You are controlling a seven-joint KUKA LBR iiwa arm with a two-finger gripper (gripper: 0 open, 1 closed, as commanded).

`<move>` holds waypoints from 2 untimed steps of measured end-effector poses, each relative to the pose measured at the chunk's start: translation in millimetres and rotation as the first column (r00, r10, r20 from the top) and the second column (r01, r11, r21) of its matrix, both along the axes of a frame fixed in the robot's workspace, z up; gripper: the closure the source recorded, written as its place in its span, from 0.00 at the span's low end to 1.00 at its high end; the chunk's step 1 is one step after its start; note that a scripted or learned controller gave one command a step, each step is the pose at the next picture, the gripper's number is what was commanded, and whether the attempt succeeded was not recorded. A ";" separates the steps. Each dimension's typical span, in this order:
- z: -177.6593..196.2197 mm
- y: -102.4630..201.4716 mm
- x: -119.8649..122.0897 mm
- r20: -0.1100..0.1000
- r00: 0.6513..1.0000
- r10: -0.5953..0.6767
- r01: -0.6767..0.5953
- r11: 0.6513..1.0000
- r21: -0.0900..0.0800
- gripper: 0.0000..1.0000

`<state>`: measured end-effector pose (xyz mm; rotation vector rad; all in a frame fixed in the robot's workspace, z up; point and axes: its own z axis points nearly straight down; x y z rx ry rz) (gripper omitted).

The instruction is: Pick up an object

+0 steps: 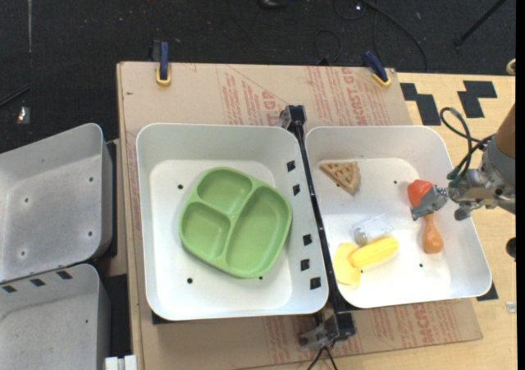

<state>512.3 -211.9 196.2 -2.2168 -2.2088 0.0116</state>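
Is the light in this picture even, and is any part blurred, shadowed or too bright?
Camera view: the light is soft and even; the green plate and the waffle piece look sharp. The white bin is bright but not washed out, with only faint shadows under the yellow toy. The gripper at the right looks slightly soft.

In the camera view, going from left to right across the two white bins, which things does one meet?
Green three-compartment plastic plate → tan triangular waffle piece → yellow plastic banana → orange toy carrot → grey two-finger gripper.
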 end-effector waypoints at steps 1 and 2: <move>7.5 0.6 3.4 0.014 1.000 0.004 -0.004 1.000 -0.004 0.00; -50.0 11.0 1.3 0.009 1.000 0.003 -0.003 1.000 -0.001 0.00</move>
